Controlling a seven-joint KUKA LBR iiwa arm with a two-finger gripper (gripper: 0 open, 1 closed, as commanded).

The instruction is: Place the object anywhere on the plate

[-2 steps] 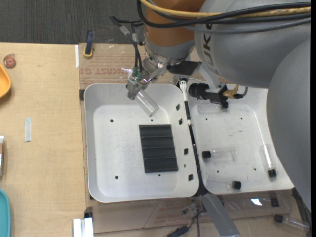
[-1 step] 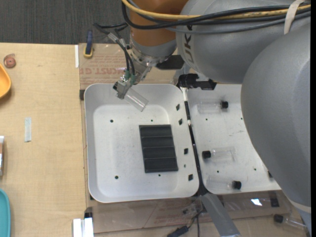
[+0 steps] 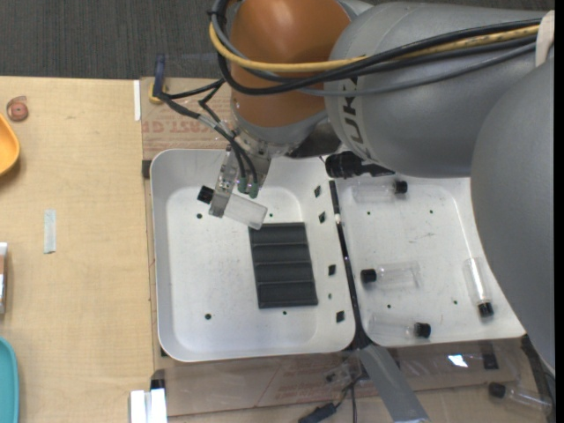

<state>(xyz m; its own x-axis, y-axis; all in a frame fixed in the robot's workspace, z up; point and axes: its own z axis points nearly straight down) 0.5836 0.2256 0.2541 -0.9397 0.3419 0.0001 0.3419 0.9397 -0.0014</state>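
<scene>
Camera view: you see the gripper low over the left bin, far end; grip state you cannot tell. Black ridged slab lies flat mid-bin, just beside it.

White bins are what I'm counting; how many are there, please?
2: the left bin holding a black slab, and the right bin beside it, partly under the arm.

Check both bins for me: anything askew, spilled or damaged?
Nothing serious. The ribbed block lies flat in the left bin, slightly skewed to its walls. Clear tubes lie scattered in the right bin. No spill or damage shows.
</scene>
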